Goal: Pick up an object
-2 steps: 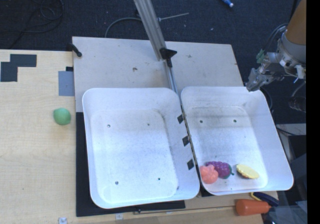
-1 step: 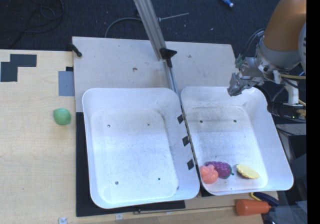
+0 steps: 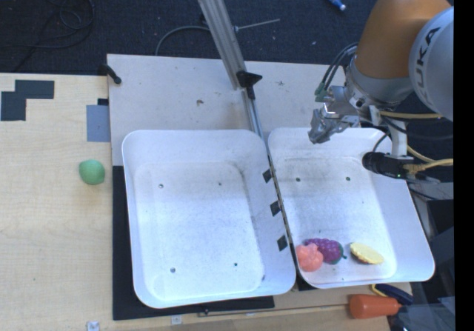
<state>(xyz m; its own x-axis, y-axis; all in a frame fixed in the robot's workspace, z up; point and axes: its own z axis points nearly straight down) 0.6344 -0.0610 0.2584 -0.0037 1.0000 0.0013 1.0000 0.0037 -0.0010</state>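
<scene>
Three small toys lie near the front edge of the right bin (image 3: 385, 211): a pink-orange piece (image 3: 309, 257), a purple grape cluster (image 3: 326, 249) touching it, and a yellow piece (image 3: 366, 254) a little to their right. My gripper (image 3: 323, 132) hangs over the bin's far rim, well behind the toys, and nothing shows between its fingers. The arm's orange band sits above it at the upper right.
The left bin (image 3: 194, 212) lies beside the right one, with black clips along the shared rim. A green ball (image 3: 92, 172) rests on the wooden bench at left. An orange object (image 3: 375, 306) lies in front of the right bin. A metal rail (image 3: 226, 35) slants behind the bins.
</scene>
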